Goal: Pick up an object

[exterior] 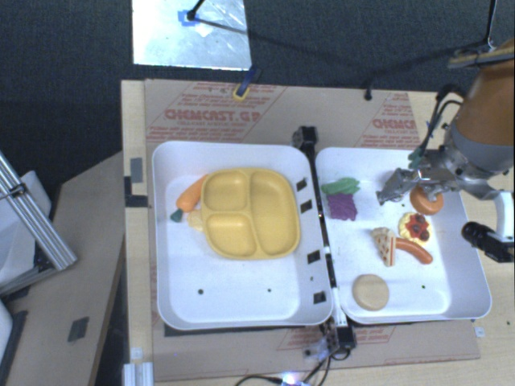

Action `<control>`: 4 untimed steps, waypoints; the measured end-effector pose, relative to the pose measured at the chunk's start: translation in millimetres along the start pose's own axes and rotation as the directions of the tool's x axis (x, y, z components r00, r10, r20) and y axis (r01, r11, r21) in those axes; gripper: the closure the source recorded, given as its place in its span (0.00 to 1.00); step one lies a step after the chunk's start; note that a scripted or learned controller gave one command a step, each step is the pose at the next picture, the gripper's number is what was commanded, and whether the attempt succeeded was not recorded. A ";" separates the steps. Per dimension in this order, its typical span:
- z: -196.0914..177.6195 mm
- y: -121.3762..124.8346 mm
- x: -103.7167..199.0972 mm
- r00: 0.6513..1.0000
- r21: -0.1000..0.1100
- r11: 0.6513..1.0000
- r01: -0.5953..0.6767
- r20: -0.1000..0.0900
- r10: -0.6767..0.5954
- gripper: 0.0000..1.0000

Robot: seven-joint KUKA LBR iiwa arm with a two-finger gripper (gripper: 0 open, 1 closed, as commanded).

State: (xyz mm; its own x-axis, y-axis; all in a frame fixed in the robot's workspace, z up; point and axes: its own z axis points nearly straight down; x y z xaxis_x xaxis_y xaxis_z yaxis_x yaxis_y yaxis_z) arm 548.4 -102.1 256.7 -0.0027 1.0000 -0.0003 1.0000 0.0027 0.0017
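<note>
On the bench, two shallow white bins side by side, seen from above at a slant.

Left bin (pixel 173 296):
- Yellow divided plate (pixel 244 213), three compartments, near the bin's centre, slightly toward 12 o'clock.
- Toy carrot (pixel 190 194), orange with a green end, at the plate's 9 to 10 o'clock, touching or just beside its rim; the tip points toward 1 o'clock.

Right bin (pixel 451 300):
- Green leafy toy (pixel 340 186), at 10 o'clock within the bin.
- Purple toy (pixel 343 207), just beside the green one, at its 6 o'clock.
- Orange-brown ring-shaped toy (pixel 426 200), at 2 o'clock within the bin, directly under the gripper's end.
- Round toy with red spots (pixel 417 227), at 3 o'clock, just below the ring.
- Toy sausage (pixel 414 252), reddish orange, lying across at the spotted piece's 6 o'clock.
- Wedge-shaped toy slice (pixel 385 244), tan with red marks, touching or just beside the sausage's left end.
- Round tan disc (pixel 371 291), at 6 o'clock, apart from the rest.

Arm: grey, orange band above the wrist, entering from 3 o'clock over the right bin's upper corner.

Gripper (pixel 412 188): hangs low over the 2 o'clock part of the right bin, above the ring-shaped toy. Whether it is spread or closed cannot be told at this angle, nor whether it has hold of anything; no object is plainly between its parts.
</note>
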 end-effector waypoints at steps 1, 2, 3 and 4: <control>43.1 -2.1 5.2 1.000 0.004 1.000 -0.001 -0.001 0.001 0.00; 105.8 0.6 7.1 1.000 0.005 1.000 -0.002 -0.001 0.002 0.00; 120.5 2.6 0.8 1.000 -0.019 1.000 -0.001 0.006 0.001 0.00; 123.4 3.2 0.5 1.000 -0.021 1.000 -0.003 0.007 0.003 0.00</control>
State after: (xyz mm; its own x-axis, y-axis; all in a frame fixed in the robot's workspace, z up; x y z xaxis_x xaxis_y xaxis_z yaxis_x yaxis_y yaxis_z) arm 551.8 -101.7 133.4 0.0001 1.0000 -0.0074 0.9997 0.0001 0.0224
